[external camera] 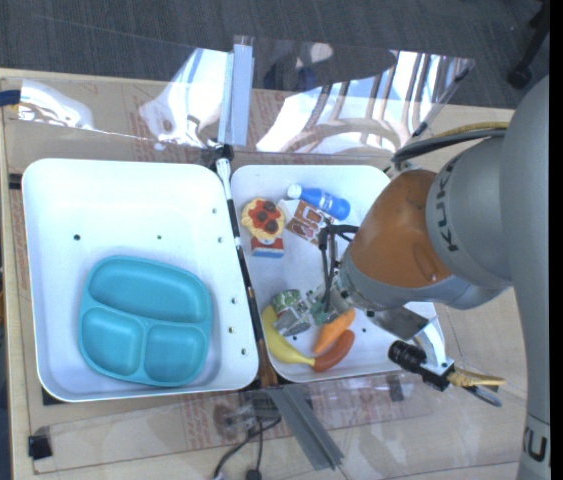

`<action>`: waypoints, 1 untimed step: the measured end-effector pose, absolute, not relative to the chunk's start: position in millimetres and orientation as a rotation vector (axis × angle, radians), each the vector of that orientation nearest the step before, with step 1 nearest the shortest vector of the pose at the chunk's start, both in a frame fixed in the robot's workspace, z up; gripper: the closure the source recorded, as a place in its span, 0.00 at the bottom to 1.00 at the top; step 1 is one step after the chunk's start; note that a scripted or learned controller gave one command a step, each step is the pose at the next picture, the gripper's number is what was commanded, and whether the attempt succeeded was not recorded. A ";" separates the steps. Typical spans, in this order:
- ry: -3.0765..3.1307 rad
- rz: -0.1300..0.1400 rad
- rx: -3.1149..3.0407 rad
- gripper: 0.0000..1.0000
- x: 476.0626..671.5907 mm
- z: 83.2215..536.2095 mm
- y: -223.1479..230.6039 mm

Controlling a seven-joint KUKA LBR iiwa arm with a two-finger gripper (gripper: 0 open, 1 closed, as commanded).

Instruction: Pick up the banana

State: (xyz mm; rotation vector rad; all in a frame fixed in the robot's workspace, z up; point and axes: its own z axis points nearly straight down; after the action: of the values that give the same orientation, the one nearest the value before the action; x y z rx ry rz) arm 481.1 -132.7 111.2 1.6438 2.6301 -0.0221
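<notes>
Two white bins sat side by side on the desk (111,98). The banana (283,346) lay in the right bin (361,183), at its near-left corner, touching a carrot (333,338) and just beside a crumpled packet (291,310). Yellow, curved, partly overlapped by the carrot. The arm's wrist hid the gripper (329,303); finger state could not be determined. Risk: a closing grasp would likely catch the carrot or packet instead, given the crowding.
</notes>
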 end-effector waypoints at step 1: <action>2.618 -0.007 1.681 0.00 481.4 102.4 -126.7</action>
State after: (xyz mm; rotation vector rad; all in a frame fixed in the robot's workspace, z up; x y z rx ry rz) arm 481.4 -126.7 102.4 1.6812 2.6176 -0.0065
